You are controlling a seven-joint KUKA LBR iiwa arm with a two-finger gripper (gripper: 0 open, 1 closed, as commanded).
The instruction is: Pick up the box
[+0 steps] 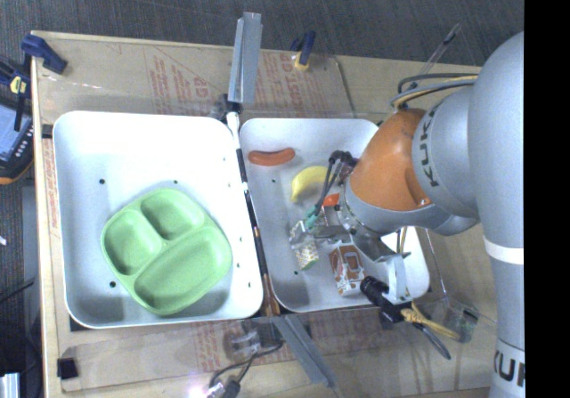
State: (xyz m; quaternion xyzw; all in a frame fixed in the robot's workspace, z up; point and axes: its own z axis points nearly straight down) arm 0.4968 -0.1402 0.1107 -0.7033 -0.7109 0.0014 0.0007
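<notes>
Box point(347, 268) lies in the right bin point(267, 209), near its front edge, just beside the gripper point(313, 231). We can't tell the gripper's state. Sausage point(271, 156) and banana point(308, 182) sit behind it. We see a green tray point(166, 249) in the left bin point(80, 147).

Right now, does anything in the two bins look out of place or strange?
Nothing looks spilled or broken. The left bin holds a green divided plate, lying flat. The right bin holds a sausage, a banana and a small box lying near the front, beside the arm. A crumpled wrapper-like item is too unclear to identify.
</notes>
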